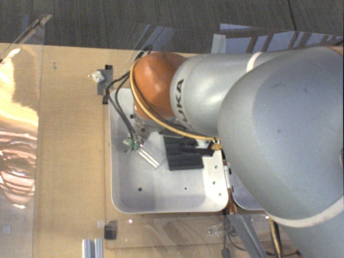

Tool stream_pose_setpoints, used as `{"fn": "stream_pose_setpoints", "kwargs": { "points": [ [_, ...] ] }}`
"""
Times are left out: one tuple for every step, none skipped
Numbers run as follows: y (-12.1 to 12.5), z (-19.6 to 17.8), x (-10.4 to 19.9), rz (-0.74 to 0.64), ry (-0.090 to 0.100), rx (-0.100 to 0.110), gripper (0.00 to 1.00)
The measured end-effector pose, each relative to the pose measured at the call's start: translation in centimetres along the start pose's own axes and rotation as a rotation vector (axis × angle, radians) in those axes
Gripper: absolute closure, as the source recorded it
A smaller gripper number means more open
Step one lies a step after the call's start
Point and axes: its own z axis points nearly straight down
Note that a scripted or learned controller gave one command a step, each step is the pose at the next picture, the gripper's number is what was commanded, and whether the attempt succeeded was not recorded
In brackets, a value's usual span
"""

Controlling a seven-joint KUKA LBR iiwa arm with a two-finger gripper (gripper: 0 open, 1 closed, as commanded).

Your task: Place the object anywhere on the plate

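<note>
You've got a smooth grey arm (279,138) shell w/ a satin sheen, painted metal or plastic, can't tell which. Orange band (153,85) is glossier, soft highlights. White bin (161,198) reads as smooth moulded plastic, semi-matt. Bench (64,144) is tan, wood-look, smooth enough to throw glare on its left. Floor (161,9) beyond is dark, ribbed, matt, carpet-like. Gripper (135,143) too blurred for you to call its material

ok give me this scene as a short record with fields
bench: pale wood
left bin: white, shallow, on the bench
right bin: white, one corner in view
arm: grey KUKA iiwa, orange band, reaching from the right over the left bin
end effector: low inside the left bin, near its left wall
</note>
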Motion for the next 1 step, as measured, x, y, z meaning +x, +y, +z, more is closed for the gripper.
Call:
{"fn": "stream_pose_setpoints", "kwargs": {
  "points": [
    [2.8,-7.77,-2.5,-0.399,0.005,0.004,1.0]
  ]
}}
